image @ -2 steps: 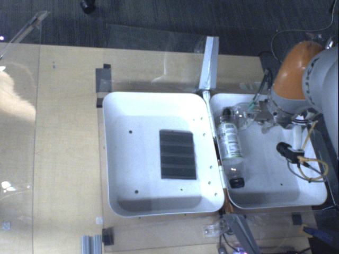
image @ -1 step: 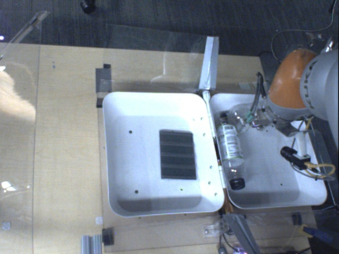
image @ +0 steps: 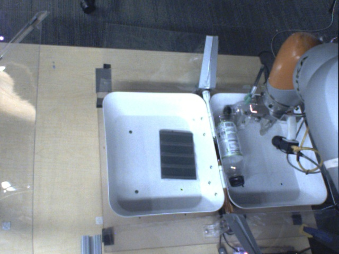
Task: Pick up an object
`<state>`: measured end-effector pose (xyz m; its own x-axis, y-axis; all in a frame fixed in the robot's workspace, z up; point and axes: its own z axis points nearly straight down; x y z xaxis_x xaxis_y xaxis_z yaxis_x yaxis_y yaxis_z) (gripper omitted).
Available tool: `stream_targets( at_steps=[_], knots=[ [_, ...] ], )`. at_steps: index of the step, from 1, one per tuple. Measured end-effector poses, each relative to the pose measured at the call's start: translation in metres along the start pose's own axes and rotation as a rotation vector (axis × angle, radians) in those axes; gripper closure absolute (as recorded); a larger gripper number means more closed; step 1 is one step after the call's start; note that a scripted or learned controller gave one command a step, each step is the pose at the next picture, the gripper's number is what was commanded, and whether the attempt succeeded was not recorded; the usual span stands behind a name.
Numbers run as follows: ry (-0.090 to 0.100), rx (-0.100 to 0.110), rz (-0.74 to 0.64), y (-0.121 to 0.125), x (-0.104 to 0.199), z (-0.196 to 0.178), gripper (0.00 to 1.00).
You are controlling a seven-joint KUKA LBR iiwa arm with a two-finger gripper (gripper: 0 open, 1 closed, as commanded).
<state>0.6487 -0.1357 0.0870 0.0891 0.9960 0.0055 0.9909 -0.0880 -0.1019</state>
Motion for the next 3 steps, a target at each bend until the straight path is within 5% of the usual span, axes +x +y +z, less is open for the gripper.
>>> stream_targets(
  at_steps=[1, 3],
  knots=[
    [0.024, 0.003, -0.112, 0.005, -0.030, 0.004, 0.00],
    [-0.027, -0.031, -0.300, 0.003, -0.005, 0.003, 0.00]
  ],
)
